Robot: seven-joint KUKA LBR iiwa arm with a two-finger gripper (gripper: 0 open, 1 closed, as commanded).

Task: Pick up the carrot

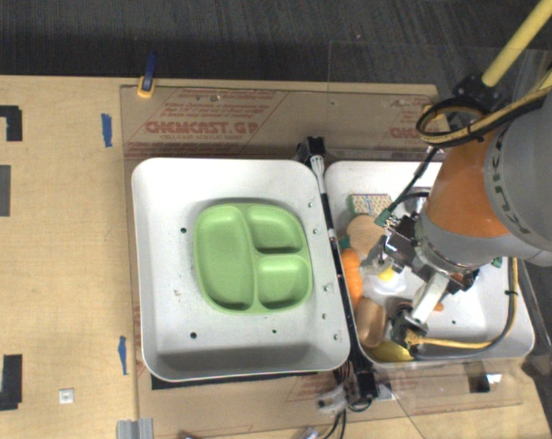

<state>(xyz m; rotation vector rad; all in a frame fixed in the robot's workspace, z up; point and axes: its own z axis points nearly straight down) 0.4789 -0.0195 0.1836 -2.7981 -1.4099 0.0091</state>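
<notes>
The orange carrot [351, 275] lies along the left wall of the right bin [495, 323], partly hidden by the robot's tool. My gripper [383, 271] hangs low over the bin just right of the carrot, very close to it. Whether it touches the carrot cannot be told. The grey arm with its orange band covers much of the right bin.
The left bin [162, 245] holds a green divided plate [253, 256]. Around the carrot lie a tan rounded object [362, 234], a small patterned box [370, 203], a brown object [371, 318] and a yellow item [397, 351]. The bins' shared wall is right beside the carrot.
</notes>
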